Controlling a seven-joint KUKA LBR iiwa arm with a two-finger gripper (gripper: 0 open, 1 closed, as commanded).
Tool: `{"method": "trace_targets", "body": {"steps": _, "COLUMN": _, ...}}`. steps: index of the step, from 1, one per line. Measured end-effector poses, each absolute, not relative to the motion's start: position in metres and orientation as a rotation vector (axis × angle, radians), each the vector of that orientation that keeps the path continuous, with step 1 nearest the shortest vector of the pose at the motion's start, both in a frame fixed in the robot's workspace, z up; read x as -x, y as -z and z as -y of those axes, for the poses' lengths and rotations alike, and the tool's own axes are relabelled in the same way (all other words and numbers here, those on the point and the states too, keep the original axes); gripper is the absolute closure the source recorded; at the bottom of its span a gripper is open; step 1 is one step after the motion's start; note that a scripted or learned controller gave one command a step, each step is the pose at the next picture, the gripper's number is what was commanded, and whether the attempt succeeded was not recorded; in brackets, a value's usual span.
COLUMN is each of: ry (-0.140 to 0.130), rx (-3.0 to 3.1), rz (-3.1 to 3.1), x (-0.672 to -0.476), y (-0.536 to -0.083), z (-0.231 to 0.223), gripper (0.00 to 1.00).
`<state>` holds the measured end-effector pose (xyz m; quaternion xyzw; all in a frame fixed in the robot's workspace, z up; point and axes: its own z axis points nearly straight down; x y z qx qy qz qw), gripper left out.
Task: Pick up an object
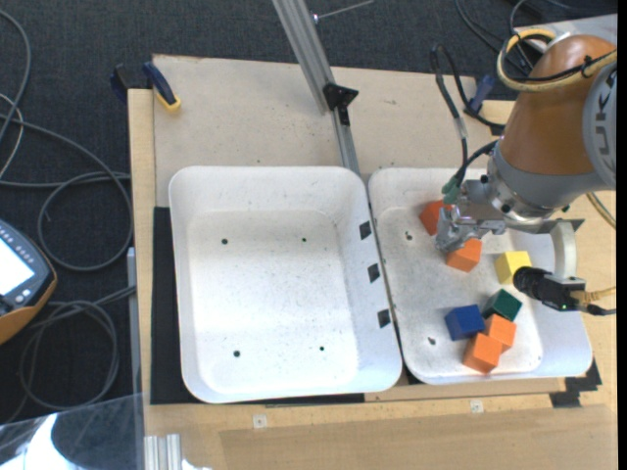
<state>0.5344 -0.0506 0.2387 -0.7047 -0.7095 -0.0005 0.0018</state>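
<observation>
My gripper [457,235] hangs over the upper middle of the right bin [411,355], under the arm's orange band. An orange block [466,255] lies right at its fingertips, partly covered by them. Another orange block [429,215] pokes out at the gripper's left. Lower in the bin lie a yellow block [512,264], a green block [506,305], a blue block [464,321] and two more orange blocks [490,341] close together.
The left bin [274,282] sits beside the right one, with black clips along the shared rim. A metal pole [309,47] slants up from the back of the bench. A black cable connector [547,289] hangs over the right bin's right side.
</observation>
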Motion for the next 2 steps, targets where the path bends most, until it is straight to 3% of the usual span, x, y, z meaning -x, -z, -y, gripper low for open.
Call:
{"method": "trace_targets", "body": {"steps": 1, "ry": 0.0, "rx": 2.211, "rz": 2.225, "x": -0.54, "y": -0.229, "z": -0.004, "gripper": 1.0}}
{"method": "trace_targets", "body": {"steps": 2, "ry": 0.006, "rx": 2.213, "rz": 2.23, "x": -0.558, "y": -0.24, "z": -0.055, "gripper": 1.0}}
